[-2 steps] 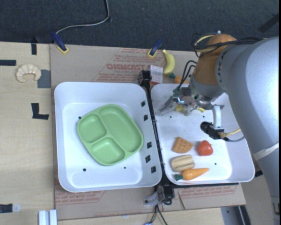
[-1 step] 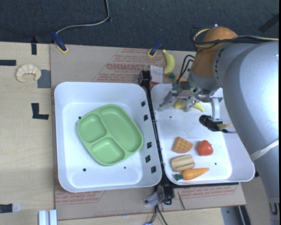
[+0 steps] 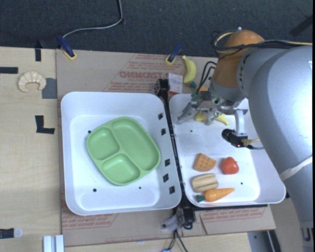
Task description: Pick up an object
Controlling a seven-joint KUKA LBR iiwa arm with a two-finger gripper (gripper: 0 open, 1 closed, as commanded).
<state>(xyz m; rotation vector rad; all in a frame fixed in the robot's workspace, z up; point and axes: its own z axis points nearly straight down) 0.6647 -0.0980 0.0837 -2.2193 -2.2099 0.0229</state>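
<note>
My gripper sits low at the far edge of the right bin, over a yellow piece; I cannot tell its state. That piece looks light, smooth plastic, likely slippery, best pinched across its width. The near-edge toys, waffle, tomato, bread roll and carrot, leave open floor between

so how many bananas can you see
2: one banana on the cardboard behind the right bin, one yellow banana inside that bin, partly under the gripper. The arm may hide more.
</note>
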